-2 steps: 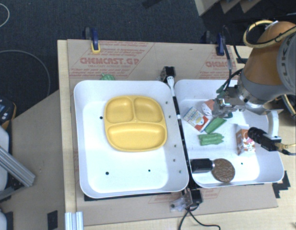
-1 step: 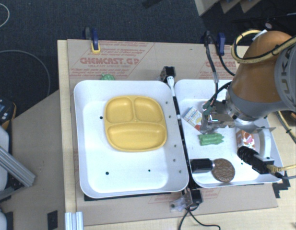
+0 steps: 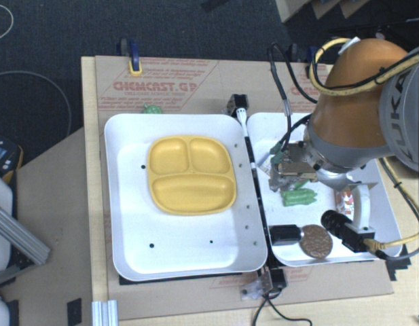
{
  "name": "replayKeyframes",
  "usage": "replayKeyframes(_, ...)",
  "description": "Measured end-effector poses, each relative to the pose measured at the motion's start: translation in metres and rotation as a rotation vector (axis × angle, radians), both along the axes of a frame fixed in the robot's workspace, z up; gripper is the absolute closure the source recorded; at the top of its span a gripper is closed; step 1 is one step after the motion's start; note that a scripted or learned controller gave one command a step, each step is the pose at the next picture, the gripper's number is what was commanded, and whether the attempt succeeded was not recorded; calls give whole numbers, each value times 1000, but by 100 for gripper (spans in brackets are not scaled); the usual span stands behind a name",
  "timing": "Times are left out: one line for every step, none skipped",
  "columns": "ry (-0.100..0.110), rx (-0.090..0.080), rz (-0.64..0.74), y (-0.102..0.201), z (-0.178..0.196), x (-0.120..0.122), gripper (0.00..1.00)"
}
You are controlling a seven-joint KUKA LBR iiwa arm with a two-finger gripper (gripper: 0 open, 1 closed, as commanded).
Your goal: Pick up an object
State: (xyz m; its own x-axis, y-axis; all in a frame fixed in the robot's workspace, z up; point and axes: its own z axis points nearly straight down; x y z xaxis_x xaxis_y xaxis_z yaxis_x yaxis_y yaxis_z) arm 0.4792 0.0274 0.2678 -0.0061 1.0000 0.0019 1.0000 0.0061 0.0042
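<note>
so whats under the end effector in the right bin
A green thing pokes out just below the end effector. The arm covers the bin floor beyond it, so anything else there is hidden.

Single fixed overhead camera, slanted down on both bins (image 3: 121, 202).

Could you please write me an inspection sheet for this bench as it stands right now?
Surface: left bin and right bin, both white, side by side on a printed cardboard sheet.
Job's things: right bin holds a green object, brown disc, small black block and red-and-white packet; left bin holds a yellow divided plate.
Clutter: small green piece on the cardboard behind the left bin; blue clamp at the sheet's far edge.
Grippers: gripper over the right bin, beside the green object; hold cannot be judged.
Cables: black cables run to the wrist; pale cable on the floor.
Surroundings: dark floor; aluminium rail.
</note>
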Motion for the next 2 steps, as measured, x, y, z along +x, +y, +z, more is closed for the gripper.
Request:
replayKeyframes(-6,-2,-6,-23,77,1,100)
replayKeyframes(0,-3,-4,-21,83,1,100)
